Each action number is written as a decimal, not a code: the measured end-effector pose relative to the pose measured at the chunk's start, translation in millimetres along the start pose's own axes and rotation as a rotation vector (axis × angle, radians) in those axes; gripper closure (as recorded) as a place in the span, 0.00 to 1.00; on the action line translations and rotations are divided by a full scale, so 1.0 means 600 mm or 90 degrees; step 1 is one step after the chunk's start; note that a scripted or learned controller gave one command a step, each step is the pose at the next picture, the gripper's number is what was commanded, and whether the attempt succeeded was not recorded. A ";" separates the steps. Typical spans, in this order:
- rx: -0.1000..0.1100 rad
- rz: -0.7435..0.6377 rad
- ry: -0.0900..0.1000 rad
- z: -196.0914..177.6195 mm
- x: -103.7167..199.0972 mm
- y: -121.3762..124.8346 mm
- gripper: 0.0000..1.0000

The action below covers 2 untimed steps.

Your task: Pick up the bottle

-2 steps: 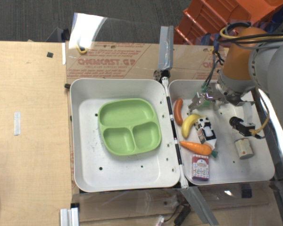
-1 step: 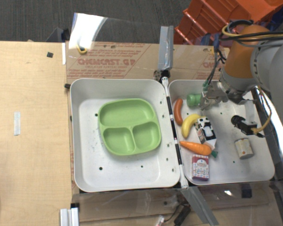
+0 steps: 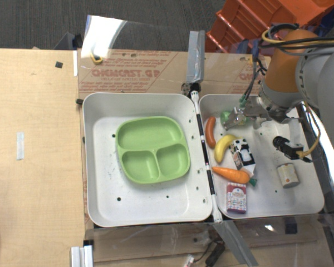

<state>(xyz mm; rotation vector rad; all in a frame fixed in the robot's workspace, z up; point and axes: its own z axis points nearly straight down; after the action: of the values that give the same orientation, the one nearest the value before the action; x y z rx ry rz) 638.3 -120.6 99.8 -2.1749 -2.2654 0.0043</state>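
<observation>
Nearest: red carton [image 3: 236,198], carrot [image 3: 232,174]. Tool [image 3: 235,117], opening indiscernible, hovers above banana [image 3: 223,147]; crowded bottle [image 3: 244,154] invites mis-grasp.

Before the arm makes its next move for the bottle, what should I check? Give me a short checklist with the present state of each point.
1. Bottle in the right bin: ok, lying between banana and carrot.
2. Gripper over the bottle: not ok, it is above it in the view, near the bin's back.
3. Bottle between the fingers: not ok.
4. Free space around bottle: not ok, banana and carrot look very close.
5. Finger opening: cannot tell.
6. Green tray out of the way: ok, in the left bin.
</observation>
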 end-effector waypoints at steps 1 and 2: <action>0.011 -0.005 0.002 0.021 0.013 0.026 0.00; 0.018 -0.004 0.003 0.011 0.011 0.022 1.00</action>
<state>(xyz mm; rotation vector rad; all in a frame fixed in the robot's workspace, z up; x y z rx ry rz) 651.1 -113.2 93.2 -2.1516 -2.2556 0.0313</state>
